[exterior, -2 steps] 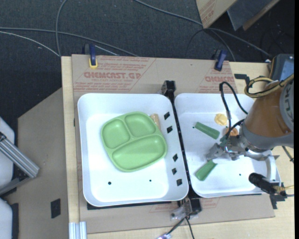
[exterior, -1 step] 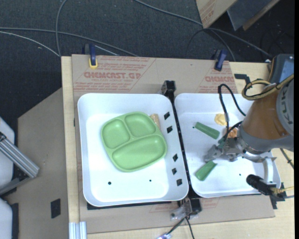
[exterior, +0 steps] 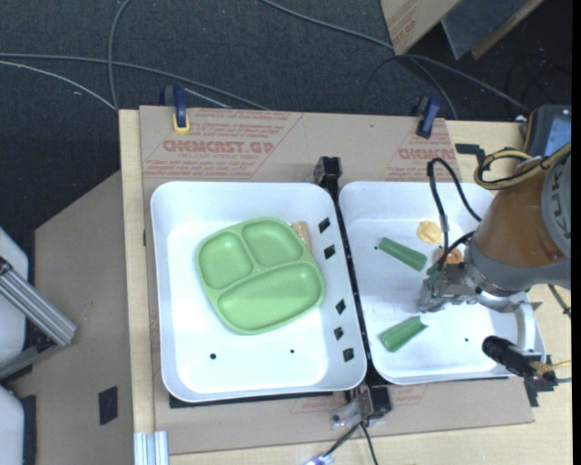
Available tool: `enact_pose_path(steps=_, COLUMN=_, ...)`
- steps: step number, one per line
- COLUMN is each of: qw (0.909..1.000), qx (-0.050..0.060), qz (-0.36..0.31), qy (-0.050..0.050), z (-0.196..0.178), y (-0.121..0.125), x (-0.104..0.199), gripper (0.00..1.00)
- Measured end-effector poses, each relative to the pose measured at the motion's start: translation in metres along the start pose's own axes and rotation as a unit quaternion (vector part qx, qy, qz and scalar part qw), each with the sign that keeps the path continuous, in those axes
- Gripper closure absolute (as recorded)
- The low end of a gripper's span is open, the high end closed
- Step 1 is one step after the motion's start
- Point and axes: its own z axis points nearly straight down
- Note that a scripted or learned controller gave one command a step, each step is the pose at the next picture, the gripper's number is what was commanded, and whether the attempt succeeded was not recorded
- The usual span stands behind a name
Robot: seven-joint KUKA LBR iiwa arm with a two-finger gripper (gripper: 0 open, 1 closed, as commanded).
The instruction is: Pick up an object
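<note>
Bench [exterior: 227, 136]: brown board, clamped at the far edge by two blue clips, bearing two shallow white bins side by side.

Left bin [exterior: 172, 272]: holds a green divided plate [exterior: 260, 275] of three compartments, lying flat near the middle. Small tan object [exterior: 300, 233] just beside the plate's far right corner, partly hidden by it; kind not determinable.

Right bin [exterior: 390, 204]: holds three loose items. Green stick-shaped piece [exterior: 402, 253] in the middle of the far half, lying at a slant. Second green piece [exterior: 402, 333], similar in shape, in the near half, also slanted, well apart from the first. Small yellow object [exterior: 428, 232] near the far side, just beside the first green piece and close to the arm's black cable.

Arm [exterior: 517, 232]: enters from the right, orange band above a grey wrist, positioned over the right half of the right bin.

Gripper [exterior: 438, 295]: low over the right bin, between the two green pieces, just beyond and to the right of the nearer one. Nothing seen between the fingers. Fingers too small and dark against the wrist housing; spread or closed cannot be told. Contact with the bin floor not determinable.

Surroundings: dark floor with grey cables [exterior: 118, 54] beyond the bench; a cardboard piece [exterior: 418, 18] at the far right.
</note>
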Motion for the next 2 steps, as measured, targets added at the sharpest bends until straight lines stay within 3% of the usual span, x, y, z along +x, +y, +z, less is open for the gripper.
enact_pose_path(steps=2, qw=1.0, qx=-0.003, qz=-0.001, qy=-0.002, z=-0.099, y=0.005, x=0.012, gripper=1.0)
